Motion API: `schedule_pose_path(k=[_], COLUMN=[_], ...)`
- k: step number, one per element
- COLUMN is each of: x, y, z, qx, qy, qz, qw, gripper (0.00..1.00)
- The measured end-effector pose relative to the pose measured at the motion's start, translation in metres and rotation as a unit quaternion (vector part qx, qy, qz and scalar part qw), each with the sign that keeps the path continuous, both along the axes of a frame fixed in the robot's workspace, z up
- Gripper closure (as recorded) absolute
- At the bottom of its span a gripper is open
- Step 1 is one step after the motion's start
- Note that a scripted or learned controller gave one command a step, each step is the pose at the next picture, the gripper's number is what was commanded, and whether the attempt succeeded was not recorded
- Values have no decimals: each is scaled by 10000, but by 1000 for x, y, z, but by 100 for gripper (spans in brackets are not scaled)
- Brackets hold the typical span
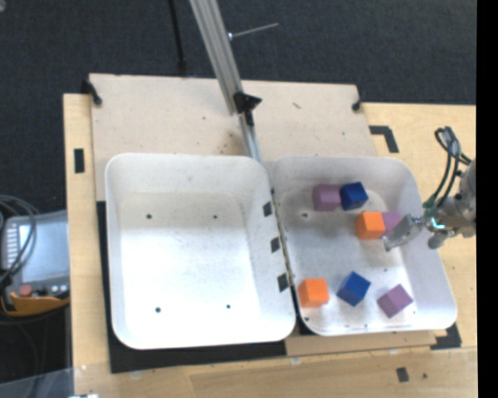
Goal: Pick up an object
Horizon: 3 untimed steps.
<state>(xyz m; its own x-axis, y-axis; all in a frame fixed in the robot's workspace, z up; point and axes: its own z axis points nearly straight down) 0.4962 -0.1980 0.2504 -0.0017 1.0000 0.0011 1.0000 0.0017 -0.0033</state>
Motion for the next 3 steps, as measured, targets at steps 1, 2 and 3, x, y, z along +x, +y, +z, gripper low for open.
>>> schedule_pose_path(k=[1,2,3], x=[1,0,2], y=[0,2,1], z=[2,-61,-120], qx=[-7,-3,-10], qy=[-26,8,-44], qz=[-2,-9,-19], qw=[10000,10000,10000], gripper=[0,0,0])
